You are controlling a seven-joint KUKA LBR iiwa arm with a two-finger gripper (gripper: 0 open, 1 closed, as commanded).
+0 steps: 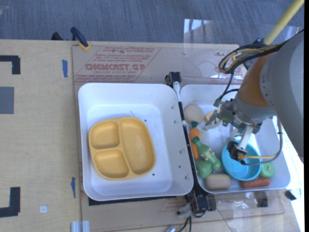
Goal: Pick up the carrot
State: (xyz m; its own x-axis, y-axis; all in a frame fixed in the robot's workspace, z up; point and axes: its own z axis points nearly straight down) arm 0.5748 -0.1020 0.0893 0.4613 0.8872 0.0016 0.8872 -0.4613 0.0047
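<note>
The carrot [194, 138], a small orange piece, lies along the left wall of the right bin [282, 166]. It sits between a pale egg-shaped item [193, 113] behind it and a green bottle-like toy [206, 157] in front. My gripper [214, 121] hangs over the right bin, just right of the carrot and a little behind it, close to the egg-shaped item. Nothing shows between its tips, and the wrist covers part of the bin floor behind it.
A blue bowl [240, 166], a beige bread-like lump [218, 181], a red sausage [255, 182] and a small green item [267, 168] crowd the right bin's front. The left bin [91, 98] holds a yellow divided plate [121, 147].
</note>
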